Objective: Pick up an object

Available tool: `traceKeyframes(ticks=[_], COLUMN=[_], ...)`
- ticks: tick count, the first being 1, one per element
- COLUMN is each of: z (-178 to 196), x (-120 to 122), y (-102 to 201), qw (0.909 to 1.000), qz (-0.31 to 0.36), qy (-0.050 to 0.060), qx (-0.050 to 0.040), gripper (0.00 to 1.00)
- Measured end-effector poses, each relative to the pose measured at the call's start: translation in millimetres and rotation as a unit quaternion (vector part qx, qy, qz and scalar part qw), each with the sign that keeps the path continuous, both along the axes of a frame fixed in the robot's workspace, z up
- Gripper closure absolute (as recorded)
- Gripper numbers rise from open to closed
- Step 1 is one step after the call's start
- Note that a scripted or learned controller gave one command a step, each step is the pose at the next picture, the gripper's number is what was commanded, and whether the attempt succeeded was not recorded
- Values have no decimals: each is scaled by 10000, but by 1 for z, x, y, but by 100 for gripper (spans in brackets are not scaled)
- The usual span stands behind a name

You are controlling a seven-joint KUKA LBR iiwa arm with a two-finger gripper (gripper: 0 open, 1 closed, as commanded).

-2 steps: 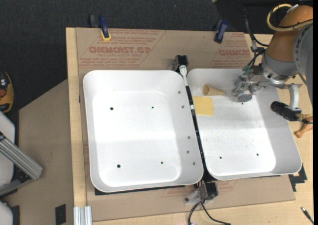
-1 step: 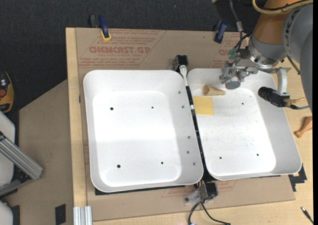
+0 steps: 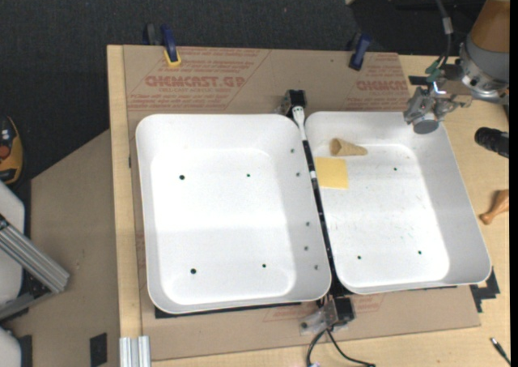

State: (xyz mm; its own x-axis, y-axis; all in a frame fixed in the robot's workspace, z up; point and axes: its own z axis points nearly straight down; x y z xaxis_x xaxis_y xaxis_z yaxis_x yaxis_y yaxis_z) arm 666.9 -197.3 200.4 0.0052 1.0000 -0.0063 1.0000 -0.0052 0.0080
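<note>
The shallow white plastic right bin is the landmark. Inside it, near its upper left corner, lies a small tan cone-shaped object, tip pointing right; just below the cone, against the bin's left wall, lies a flat pale yellow square sponge. The two sit close together; whether they touch is unclear. The grey metal tool hangs over the bin's upper right corner, well apart from both objects. I cannot tell how the tool is set
</note>
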Motion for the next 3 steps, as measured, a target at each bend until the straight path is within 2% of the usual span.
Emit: traceKeyframes(ticks=[1,2,3], z=[130,61,60], x=[-12,-41,-18], y=[107,180,312], qw=[10000,9999,9999], qz=[79,59,96], qy=[-40,82,24], qx=[34,46,60], gripper=[100,100,100])
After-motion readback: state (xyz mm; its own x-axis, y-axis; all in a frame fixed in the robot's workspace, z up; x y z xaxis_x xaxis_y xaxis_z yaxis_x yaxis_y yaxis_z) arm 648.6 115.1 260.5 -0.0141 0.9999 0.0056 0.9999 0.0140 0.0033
